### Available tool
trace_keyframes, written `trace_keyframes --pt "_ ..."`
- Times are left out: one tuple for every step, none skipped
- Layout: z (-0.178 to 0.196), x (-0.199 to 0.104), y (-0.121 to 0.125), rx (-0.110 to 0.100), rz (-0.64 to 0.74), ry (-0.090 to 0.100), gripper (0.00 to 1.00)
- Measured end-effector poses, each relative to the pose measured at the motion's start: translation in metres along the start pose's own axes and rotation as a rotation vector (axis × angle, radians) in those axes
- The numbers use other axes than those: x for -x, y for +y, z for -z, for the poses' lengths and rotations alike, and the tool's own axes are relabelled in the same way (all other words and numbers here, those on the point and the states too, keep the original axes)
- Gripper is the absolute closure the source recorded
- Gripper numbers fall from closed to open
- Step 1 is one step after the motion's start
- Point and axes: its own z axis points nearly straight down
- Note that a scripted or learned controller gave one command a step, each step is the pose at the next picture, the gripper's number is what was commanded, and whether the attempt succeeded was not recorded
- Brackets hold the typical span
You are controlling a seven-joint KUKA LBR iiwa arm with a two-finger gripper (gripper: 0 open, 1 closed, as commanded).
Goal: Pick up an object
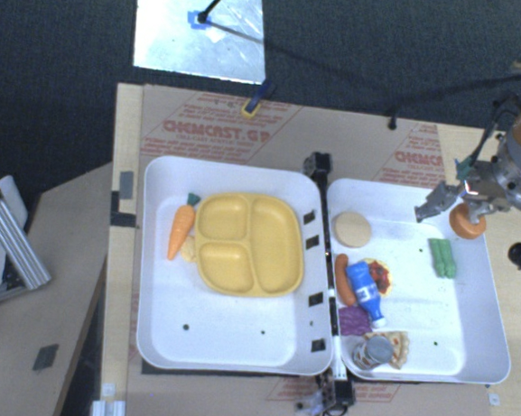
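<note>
Hovering jaws (pixel 456 203) spread, empty | green block (pixel 441 257) beneath, long axis near-vertical in frame

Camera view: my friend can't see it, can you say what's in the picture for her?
A robot gripper hangs over the right white bin, close to an orange round toy. That bin also has a blue bottle, a green block and a tan disc. The left bin holds a yellow tray and a carrot.
</note>
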Motion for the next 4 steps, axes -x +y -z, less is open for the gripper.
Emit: trace_keyframes --pt "0.007 0.0 0.002 0.011 0.002 -0.002 0.0" --pt "-0.035 0.002 0.004 0.009 0.0 -0.001 0.0" --pt "-0.084 -0.001 0.014 0.008 0.003 -0.001 0.0" --pt "-0.145 -0.008 0.013 0.008 0.001 -0.001 0.0"
